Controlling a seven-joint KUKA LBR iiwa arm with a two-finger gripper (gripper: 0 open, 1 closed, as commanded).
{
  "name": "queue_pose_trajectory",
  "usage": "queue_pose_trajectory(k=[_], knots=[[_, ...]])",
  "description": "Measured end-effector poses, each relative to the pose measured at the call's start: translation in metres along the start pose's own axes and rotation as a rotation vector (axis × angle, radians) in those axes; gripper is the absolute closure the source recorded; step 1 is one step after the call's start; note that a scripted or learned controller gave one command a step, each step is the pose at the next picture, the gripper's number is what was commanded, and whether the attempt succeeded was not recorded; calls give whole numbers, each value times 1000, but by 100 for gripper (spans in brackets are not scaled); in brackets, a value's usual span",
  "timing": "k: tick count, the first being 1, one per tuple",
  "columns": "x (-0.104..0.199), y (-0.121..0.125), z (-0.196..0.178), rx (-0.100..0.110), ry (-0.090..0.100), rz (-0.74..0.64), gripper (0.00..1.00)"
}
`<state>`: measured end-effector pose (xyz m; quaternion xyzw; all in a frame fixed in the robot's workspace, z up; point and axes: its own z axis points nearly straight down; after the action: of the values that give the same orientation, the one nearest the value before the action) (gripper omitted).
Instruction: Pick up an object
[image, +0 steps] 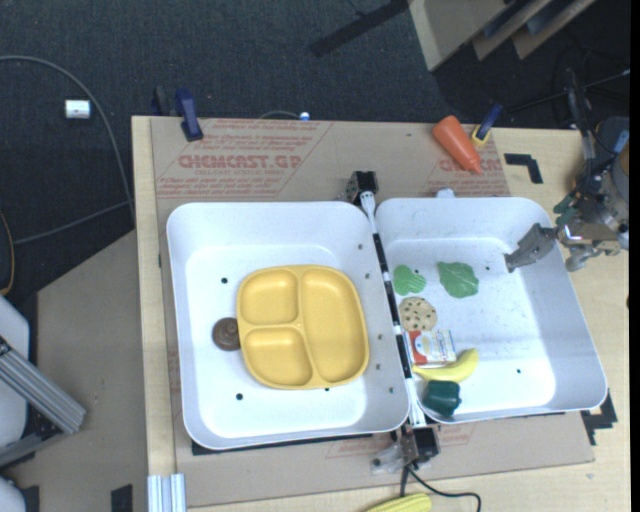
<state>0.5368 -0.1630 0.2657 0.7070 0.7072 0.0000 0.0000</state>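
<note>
The gripper (552, 252) sits at the right bin's (560, 330) three o'clock edge, near its upper right corner, reaching in from the right; one grey finger (527, 247) points toward nine o'clock over the bin floor and a second shows just to its right, so the fingers look spread apart with nothing between them. The things to pick lie well away from it, toward seven and eight o'clock. Nearest is a green leaf piece (459, 279), with a second green piece (408, 279) further on toward the bin's left wall. Below those sits a speckled cookie (417, 315), then a red and white packet (433, 347), a banana (449, 367) touching it, and a dark green pepper (441, 398) in the bin's lower left corner. The left bin (200, 300) holds a yellow divided plate (301, 327), with a brown round object (226, 334) at the plate's nine o'clock.
</note>
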Motion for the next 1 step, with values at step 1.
queue_pose_trajectory(k=[1], knots=[[13, 57, 119, 3, 1, -1, 0]])
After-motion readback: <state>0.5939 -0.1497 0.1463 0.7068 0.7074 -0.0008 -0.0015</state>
